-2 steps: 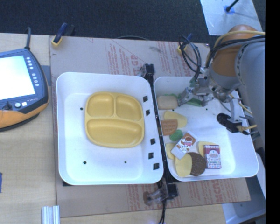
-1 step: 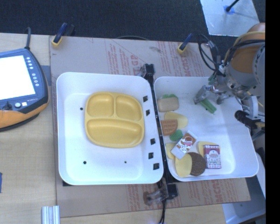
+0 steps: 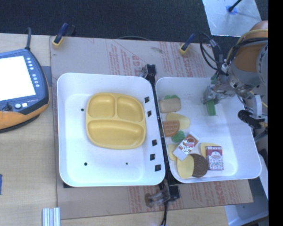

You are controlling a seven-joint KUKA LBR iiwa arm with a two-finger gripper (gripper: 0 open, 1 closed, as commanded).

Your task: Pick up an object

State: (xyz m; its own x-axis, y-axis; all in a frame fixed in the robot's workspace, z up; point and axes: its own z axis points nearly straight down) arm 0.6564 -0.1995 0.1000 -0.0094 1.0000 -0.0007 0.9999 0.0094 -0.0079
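**Operator:** Green is what I'm watching: a small green piece (image 3: pixel 211 108) is hanging at the tips of the gripper (image 3: pixel 212 99), over the upper middle of the right bin (image 3: pixel 249 140). It looks clamped on that piece, though the fingers are small from this slanted camera and I'm only fairly sure of the contact.

**Colleague:** So is that piece your pick?

**Operator:** I'm judging so. It's sitting apart from the rest, with bare white floor beneath it, which is why I'm reading it as lifted rather than lying flat.

**Colleague:** And the other items?

**Operator:** They're crowding the bin's left side, against the divider. A pale bread-like slice (image 3: pixel 170 103) is at the top, and below it a brown toast-like piece (image 3: pixel 170 127) is resting on something yellow. A small packet (image 3: pixel 186 147) is lying further down, a dark round cookie (image 3: pixel 199 166) is overlapping a yellow slice, and a red-labelled box (image 3: pixel 215 157) is just beside the cookie. That clustering is making them awkward targets, so a lone piece suits a two-finger grasp better.

**Colleague:** What about the left bin?

**Operator:** It's holding a yellow divided tray (image 3: pixel 116 120), lying flat near the middle, probably waiting as a drop-off spot. The handheld control pendant (image 3: pixel 16 91) is resting on the counter (image 3: pixel 23 173) at far left, well clear of the arm.
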